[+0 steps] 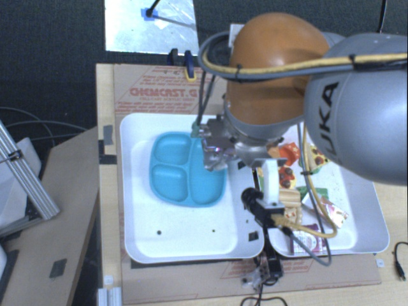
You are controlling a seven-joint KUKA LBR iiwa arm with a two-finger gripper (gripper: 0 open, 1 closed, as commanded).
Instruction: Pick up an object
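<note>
A blue divided plate [180, 171] lies in the left white bin [185, 241]. The arm's orange band and grey wrist reach in from the right and hang over the divider between the bins. My gripper [215, 158] sits under the wrist at the plate's right edge; its fingertips are hidden by the wrist hardware. In the right bin [363, 234] lie several small colourful objects, among them an orange-red piece [288, 153] and a tan block [290, 197], partly covered by the arm.
Cables and a black connector [252, 203] dangle over the bins' divider. Cardboard [159, 91] lies under both bins. A metal frame [25, 177] stands at the far left. A shiny sheet [150, 14] lies beyond the bench.
</note>
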